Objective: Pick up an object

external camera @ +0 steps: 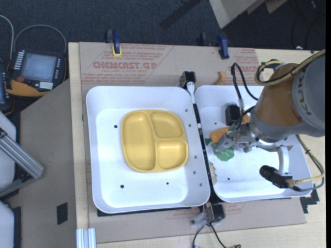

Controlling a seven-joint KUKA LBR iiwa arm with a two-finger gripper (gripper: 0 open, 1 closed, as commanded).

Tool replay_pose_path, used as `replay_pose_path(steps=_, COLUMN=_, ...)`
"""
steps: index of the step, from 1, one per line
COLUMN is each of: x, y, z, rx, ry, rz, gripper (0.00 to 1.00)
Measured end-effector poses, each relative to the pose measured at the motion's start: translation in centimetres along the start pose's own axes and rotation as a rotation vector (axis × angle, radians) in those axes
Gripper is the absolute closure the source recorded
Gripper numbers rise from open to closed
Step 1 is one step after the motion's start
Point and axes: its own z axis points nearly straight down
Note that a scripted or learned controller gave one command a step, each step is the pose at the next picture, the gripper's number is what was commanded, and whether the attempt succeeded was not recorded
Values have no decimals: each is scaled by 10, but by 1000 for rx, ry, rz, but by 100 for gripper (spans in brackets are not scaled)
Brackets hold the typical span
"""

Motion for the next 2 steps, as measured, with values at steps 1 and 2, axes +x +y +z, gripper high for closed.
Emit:
replay_pose_path(steps=1, x=-1, y=2, z=-14, rx=-8, ry=-2, rz=1, gripper=100)
replay_pose_path(steps=2, x=-1, y=-5, z=-74, rx=-13, ry=-4, rz=-1, gripper=100)
